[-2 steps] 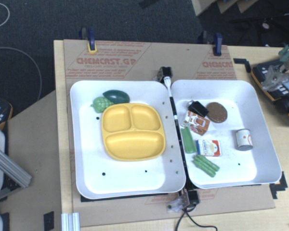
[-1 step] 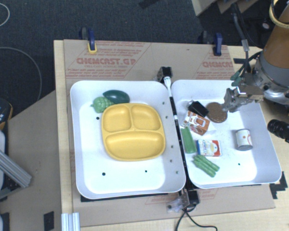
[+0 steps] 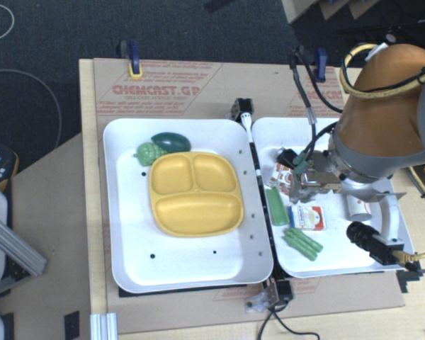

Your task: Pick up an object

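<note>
Grey arm (image 3: 382,126) hangs over the right bin (image 3: 340,261) with claw (image 3: 304,179) among packets (image 3: 308,218); claw state cannot be told. Pickup unconfirmed; lift remains.

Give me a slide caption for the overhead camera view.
KUKA arm reaching over the right bin of small items; yellow divided plate in the left bin.

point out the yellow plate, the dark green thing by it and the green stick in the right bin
yellow plate (image 3: 195,202): camera view, on its large front compartment
dark green thing (image 3: 171,142): camera view, on its rounded top
green stick (image 3: 275,207): camera view, on its middle
</note>
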{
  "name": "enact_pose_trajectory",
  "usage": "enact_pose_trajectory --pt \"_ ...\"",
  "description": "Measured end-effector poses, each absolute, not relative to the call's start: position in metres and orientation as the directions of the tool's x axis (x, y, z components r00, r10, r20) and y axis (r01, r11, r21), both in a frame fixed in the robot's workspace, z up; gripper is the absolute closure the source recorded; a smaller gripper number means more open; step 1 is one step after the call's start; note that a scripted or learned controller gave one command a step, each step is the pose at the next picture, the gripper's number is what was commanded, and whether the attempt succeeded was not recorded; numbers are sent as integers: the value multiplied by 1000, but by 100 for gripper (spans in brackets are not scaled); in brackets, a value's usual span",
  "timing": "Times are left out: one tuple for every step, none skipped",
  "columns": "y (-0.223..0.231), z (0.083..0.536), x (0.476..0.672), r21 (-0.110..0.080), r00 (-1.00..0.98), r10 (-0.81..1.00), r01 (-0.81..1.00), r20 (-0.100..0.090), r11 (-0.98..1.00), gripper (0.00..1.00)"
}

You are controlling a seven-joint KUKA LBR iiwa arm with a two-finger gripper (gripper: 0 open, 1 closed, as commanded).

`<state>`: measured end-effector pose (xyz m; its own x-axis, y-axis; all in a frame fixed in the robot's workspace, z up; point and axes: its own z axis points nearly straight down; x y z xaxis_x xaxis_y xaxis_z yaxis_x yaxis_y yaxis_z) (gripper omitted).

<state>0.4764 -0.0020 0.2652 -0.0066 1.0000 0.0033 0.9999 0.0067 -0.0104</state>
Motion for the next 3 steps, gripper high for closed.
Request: enact_pose_trajectory --pt "79 235 478 -7 -8 1000 1000 3 8 100" --pt "219 329 478 10 -18 1000 1000 10 18 100" --pt "222 476 482 18 -4 1000 1000 9 4 100"
